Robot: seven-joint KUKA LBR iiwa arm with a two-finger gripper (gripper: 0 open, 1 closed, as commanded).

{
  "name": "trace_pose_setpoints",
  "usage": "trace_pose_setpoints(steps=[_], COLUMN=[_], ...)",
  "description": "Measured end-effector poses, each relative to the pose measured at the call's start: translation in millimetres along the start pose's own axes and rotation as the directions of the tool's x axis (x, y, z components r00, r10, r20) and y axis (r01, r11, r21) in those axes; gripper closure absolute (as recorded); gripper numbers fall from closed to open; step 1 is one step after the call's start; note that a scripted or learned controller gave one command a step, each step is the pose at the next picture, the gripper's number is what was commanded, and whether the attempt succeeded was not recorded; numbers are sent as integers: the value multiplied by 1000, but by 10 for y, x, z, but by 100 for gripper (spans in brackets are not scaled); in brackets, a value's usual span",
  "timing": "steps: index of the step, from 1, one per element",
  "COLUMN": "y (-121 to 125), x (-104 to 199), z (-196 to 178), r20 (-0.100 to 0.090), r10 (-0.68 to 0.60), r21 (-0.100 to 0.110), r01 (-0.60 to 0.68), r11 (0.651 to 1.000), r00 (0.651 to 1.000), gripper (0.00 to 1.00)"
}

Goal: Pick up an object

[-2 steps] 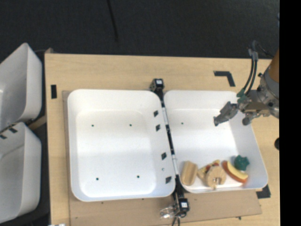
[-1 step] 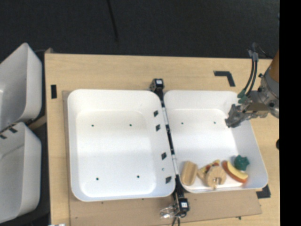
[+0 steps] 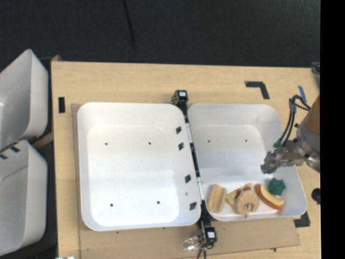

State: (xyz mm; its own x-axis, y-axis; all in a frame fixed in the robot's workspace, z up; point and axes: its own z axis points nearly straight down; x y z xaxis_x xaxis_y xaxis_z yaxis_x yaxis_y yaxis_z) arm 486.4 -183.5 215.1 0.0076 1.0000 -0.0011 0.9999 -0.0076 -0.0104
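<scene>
Dark flooring is surrounding a pale wooden bench [image 3: 135, 82] that is carrying two shallow white bins side by side, their inner rims touching along a seam studded with small black clips. Black corner marks are sitting on the wood near the far right and near right of the bins; no writing is legible on them.

The left bin [image 3: 97, 144] is offering a broad, smooth plastic floor with rounded corners and a few small dark dots. The right bin [image 3: 232, 125] is giving open floor across its far half, while its near edge is holding a tight row of things — a tan wooden block [image 3: 216, 198] with visible grain, a beige lumpy piece [image 3: 243, 199] with a reddish bit on top, a red-skinned apple wedge [image 3: 269, 197] and a small teal object [image 3: 277, 186] just beside it.

The gripper [image 3: 270, 163] is reaching in over the right bin's right side, just above the teal object — whether its fingers are apart or together I cannot tell. White moulded shapes [image 3: 19, 144] are lying off the bench's left edge.
</scene>
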Motion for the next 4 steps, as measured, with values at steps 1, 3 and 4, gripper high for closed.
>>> trace_pose_setpoints(steps=[1,3,4], y=[29,32,23], x=[-484,-404,-450], z=[484,-472,364], r20=[2,1,-2], r10=[-4,-7,-7], r21=[-9,-13,-5], r01=[4,7,7], r11=[1000,1000,1000], r00=[1000,1000,1000], gripper=[100,100,100])
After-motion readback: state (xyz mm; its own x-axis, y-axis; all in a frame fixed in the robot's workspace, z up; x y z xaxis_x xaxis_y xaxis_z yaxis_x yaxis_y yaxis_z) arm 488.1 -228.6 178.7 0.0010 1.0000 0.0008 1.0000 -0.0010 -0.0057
